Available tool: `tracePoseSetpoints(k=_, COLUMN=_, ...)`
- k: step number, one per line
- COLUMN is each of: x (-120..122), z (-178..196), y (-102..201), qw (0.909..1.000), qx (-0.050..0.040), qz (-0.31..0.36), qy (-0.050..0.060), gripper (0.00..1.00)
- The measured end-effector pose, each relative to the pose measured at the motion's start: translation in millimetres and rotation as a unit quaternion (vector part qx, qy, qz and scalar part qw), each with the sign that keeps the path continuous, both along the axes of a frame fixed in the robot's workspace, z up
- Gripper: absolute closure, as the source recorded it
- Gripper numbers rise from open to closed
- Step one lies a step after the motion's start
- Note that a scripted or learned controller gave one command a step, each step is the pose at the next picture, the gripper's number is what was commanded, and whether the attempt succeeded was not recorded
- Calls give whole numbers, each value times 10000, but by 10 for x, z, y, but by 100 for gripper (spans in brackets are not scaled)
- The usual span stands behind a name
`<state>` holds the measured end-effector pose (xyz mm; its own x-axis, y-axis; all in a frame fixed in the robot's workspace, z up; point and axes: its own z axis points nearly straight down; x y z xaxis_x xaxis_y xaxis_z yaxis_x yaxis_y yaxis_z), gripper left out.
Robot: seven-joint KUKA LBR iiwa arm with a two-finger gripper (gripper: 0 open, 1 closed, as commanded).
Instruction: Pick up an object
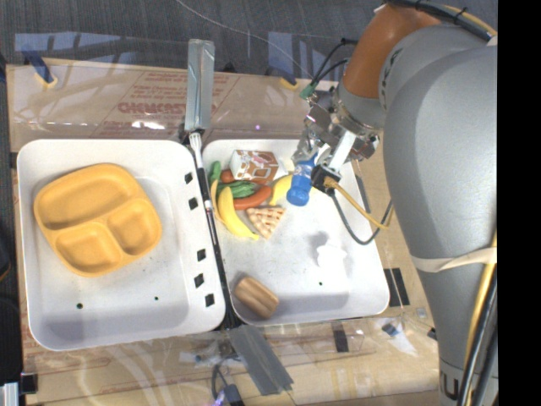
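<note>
Over the right bin (363, 290), toward its twelve o'clock edge, the gripper (309, 172) had its fingers closed on a blue bottle (298, 191), beside the banana (230, 216).

dark grey carpet floor (101, 2), wooden bench (110, 100) under clear plastic sheet

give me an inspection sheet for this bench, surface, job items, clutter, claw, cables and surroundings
Surface: two shallow white bins, left bin and right bin, side by side on a bench.
Job's things: in the right bin, yellow plastic banana, small printed carton, waffle-patterned toy wedge, blue bottle-like object, brown bread-shaped toy.
Clutter: yellow divided plastic tray in the left bin.
Grippers: claw over the pile beside the blue object; finger state unclear.
Cables: yellow cable looping from the wrist over the right bin.
Surroundings: dark carpeted floor.
</note>
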<state>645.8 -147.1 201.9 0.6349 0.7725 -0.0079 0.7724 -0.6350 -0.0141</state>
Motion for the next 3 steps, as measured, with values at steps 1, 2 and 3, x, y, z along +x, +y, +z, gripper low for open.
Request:
tracePoseSetpoints(k=1, x=97, z=108, y=-288, qw=9891, qx=-22, qz=-1473, qy=-43, gripper=100)
tracePoseSetpoints(k=2, x=-287, z=-167, y=191, qw=9638, qx=-29, qz=-2667, qy=2, gripper=100)
tracePoseSetpoints(k=3, x=-558, z=772, y=-92, qw=9519, qx=-35, qz=-3062, qy=-64, gripper=100)
